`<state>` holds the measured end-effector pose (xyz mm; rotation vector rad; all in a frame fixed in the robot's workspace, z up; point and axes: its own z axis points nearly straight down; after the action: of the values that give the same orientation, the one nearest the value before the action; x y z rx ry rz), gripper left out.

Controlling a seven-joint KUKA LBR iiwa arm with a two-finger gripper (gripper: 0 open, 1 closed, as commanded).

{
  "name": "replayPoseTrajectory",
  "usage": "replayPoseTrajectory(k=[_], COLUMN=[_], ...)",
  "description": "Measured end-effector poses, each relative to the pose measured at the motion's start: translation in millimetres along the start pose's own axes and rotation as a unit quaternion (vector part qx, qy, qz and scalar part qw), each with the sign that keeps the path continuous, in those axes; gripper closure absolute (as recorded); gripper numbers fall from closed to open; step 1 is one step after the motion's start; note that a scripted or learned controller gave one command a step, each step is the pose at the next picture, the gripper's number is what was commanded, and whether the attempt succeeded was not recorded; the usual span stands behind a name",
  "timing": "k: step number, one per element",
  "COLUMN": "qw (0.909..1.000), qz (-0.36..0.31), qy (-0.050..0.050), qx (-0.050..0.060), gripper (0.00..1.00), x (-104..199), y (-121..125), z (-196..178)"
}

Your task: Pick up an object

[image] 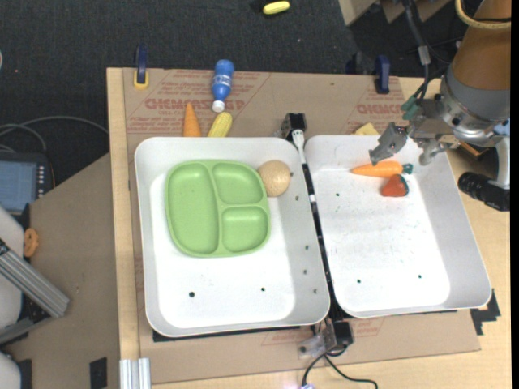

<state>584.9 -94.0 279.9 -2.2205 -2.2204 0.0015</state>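
Single fixed camera: above the counter (243,87), looking down at a slant on both bins (162,241), moderately near; arm (486,63) enters from right.

even bright overhead light, soft shadows, slightly grainy.

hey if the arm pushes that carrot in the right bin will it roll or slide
The carrot looks tapered, so it would probably roll in a curve. Its smooth surface suggests rigid plastic, likely light and slippery. It lies against the red piece, which may block it.
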Motion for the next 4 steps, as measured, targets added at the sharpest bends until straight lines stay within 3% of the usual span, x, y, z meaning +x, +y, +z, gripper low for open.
replayPoseTrajectory(k=[1,2,3,4], qw=[1.0000,1.0000,1.0000,1.0000], qz=[0.003,0.001,-0.003,0.000], qy=[0.000,0.001,0.000,-0.001], qx=[0.004,0.003,-0.004,-0.004], gripper=[0.00,0.00,0.00,1.00], x=[-61.9,-81.7,-29.4,-33.4], y=[-11.4,-10.4,47.1,45.0], z=[95.1,201.4,194.7,184.4])
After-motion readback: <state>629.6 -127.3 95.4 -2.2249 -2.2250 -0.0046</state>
